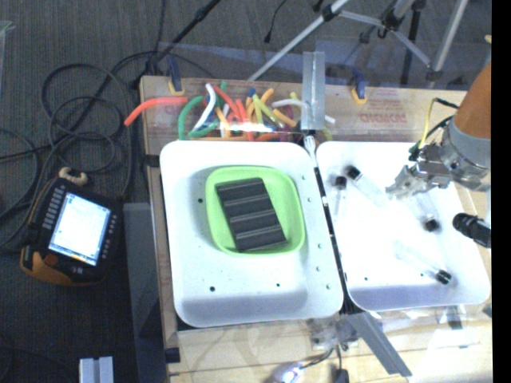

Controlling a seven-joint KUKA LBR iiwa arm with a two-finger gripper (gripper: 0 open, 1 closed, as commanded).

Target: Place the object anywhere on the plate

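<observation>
On the green plate (295,214) in the left bin (239,294) lies the dark ribbed object (251,214) — flat and a little turned. Over the right bin (415,290) hangs the gripper (411,178), well apart from the plate — whether its jaws are parted I cannot tell

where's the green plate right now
The green plate sits in the left white bin, toward its upper middle, with a dark ridged block lying on it. The gripper is over the right bin.
</observation>
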